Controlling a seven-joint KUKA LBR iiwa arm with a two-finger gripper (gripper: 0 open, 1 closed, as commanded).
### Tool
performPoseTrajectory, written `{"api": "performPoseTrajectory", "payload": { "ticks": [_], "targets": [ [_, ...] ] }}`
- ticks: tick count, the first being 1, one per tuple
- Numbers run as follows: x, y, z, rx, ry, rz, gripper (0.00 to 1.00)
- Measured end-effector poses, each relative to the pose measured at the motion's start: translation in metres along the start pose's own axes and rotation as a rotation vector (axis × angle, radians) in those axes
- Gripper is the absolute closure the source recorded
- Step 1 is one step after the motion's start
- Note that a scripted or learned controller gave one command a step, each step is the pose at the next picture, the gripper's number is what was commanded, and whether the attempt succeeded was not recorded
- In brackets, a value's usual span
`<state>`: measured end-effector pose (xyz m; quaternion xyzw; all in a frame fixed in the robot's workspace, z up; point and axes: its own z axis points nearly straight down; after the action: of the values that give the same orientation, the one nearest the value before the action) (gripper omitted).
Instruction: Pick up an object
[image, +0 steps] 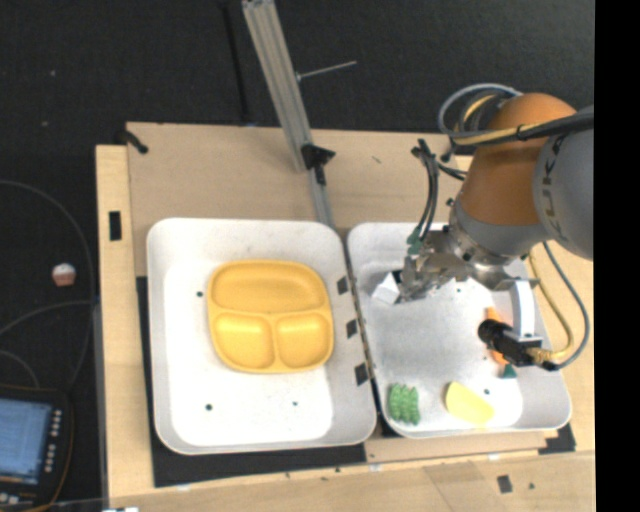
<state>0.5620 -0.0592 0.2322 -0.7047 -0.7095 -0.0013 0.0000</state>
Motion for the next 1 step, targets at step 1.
{"api": "performPoseTrajectory", "payload": {
  "ticks": [1],
  "targets": [
    [0.0453, -0.0116, 0.0061, 0.001, -0.001, 0.0, 1.0]
  ]
}}
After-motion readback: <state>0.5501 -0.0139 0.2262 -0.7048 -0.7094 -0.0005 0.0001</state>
